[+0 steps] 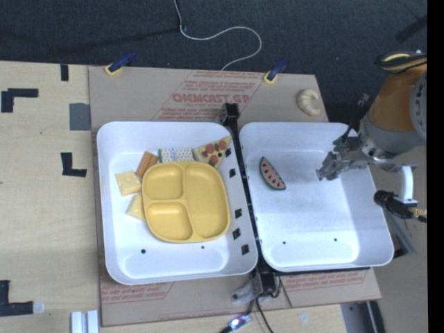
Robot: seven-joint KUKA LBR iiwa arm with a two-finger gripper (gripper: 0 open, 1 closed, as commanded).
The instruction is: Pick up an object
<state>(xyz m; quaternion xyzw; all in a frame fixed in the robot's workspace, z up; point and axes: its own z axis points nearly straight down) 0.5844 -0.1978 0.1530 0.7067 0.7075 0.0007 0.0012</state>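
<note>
A watermelon slice (272, 173) lies in the right bin (312, 245), near its upper left. My gripper (328, 170) hangs over the same bin's upper right part, well to the right of the slice. A yellow divided plate (186, 201) rests in the left bin (166, 266). Around the plate's upper left lie a yellow cracker (127, 182), an orange piece (146, 163), a patterned slice (215, 149) and a dotted piece (175, 155).
The grey arm with its orange band (402, 109) enters from the right, over the right bin's edge. A cream-coloured lump (310, 101) sits on the cardboard behind the right bin. A white cable (222, 37) loops across the dark floor at the back.
</note>
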